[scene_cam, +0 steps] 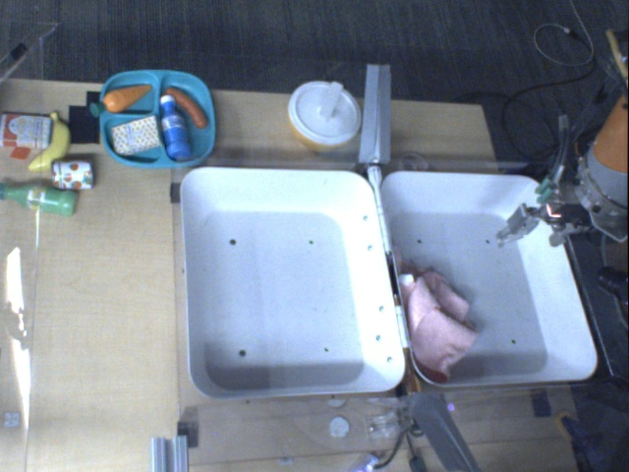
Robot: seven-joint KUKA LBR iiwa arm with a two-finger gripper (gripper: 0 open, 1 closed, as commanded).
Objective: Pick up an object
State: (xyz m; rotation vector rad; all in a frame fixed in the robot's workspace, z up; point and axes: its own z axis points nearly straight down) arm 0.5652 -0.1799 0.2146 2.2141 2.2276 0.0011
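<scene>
Tool (526,219) hangs over the upper right of the right bin (550,367), gripping nothing; whether it's open I cannot tell. By my reckoning the pick is not begun. Going down in size: the bench (98,313), the left bin (197,283), then the pink cloth (437,323) bunched against the divider, well apart from the tool. Beyond the bins sit a blue tray (201,116) and a lidded cup (324,114); nothing blocks the cloth

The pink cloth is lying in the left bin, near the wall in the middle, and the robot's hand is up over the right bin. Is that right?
Not quite. The pink cloth is lying in the right bin, not the left one. It sits near the wall in the middle, as you said, and the robot's hand is up over that same right bin, near its far right side. The camera view shows this.
</scene>
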